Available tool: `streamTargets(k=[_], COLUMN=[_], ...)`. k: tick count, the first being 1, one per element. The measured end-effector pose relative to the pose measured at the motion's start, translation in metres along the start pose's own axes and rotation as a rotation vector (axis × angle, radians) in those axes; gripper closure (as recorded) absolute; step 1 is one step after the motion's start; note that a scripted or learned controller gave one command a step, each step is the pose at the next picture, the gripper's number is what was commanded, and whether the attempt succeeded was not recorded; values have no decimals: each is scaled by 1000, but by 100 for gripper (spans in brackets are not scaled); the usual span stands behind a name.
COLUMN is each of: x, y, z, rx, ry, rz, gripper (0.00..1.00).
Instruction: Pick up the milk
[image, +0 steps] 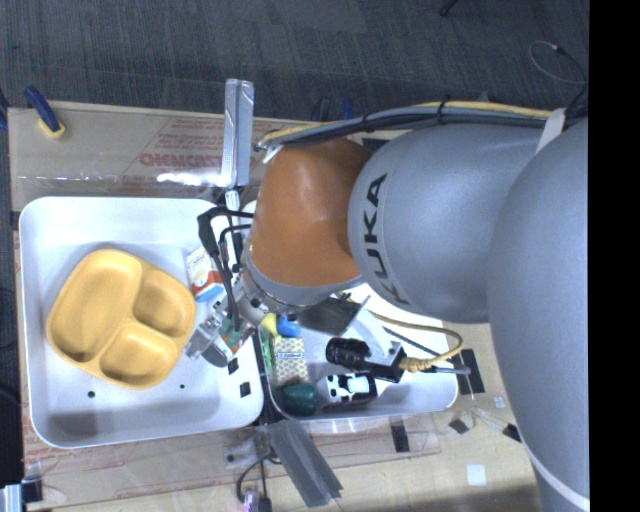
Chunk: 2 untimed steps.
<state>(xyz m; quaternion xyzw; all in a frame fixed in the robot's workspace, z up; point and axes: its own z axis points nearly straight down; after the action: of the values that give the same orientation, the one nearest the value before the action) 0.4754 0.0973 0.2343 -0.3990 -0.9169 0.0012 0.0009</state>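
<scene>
A small white carton with red and blue print, probably the milk (203, 271), lies in the left bin (120, 420). It sits against the right edge of a yellow compartment tray (120, 315). My gripper (213, 338) is low in the left bin, just below the carton and at the tray's right corner. The orange wrist band (300, 220) and the grey arm hide the space above and to the right of the carton. No object shows clearly in the gripper's grasp.
The right bin (430, 400) is largely covered by the arm. Along its left side lie a blue item (288, 325), a checkered packet (290, 358), a dark green object (300, 398) and a black-and-white item (350, 388). A grey upright post (238, 130) stands behind the bins.
</scene>
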Motion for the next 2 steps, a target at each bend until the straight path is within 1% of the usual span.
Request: streamTargets(k=[1, 2], x=[-33, -7], y=[-30, -7], z=[-100, -1], rx=[-2, 3], ry=[0, 3], rz=[93, -252], gripper=[100, 100])
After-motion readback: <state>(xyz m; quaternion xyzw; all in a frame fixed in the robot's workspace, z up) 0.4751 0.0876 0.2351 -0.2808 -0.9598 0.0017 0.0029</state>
